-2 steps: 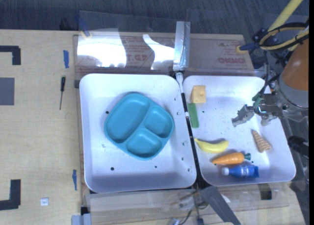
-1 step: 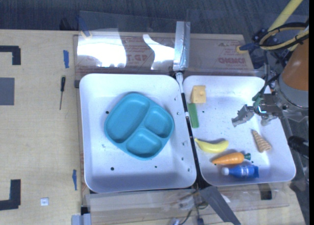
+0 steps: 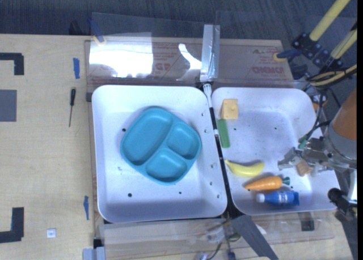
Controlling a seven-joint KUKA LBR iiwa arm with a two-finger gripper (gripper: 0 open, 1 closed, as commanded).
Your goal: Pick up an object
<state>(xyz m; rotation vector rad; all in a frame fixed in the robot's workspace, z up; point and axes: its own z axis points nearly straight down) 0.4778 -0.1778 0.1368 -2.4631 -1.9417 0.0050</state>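
Note:
The right bin (image 3: pixel 266 103) holds a yellow block (image 3: pixel 229 109) near its far left corner and a green stick (image 3: pixel 223 133) along its left wall. Toward the front lie a yellow banana (image 3: pixel 245 167), an orange carrot (image 3: pixel 264 183) and a blue bottle with a white cap (image 3: pixel 279 198). My gripper (image 3: pixel 302 160) hangs low over the bin's right side, just right of the carrot and above the bottle. A small tan piece (image 3: pixel 304 168) shows right under it; whether it is held is unclear.
The left bin (image 3: pixel 108 191) carries a blue divided plate (image 3: pixel 161 144) in its middle. A clear panel and cardboard stand behind both bins. Yellow poles and cables crowd the upper right. The wooden bench stretches to the left.

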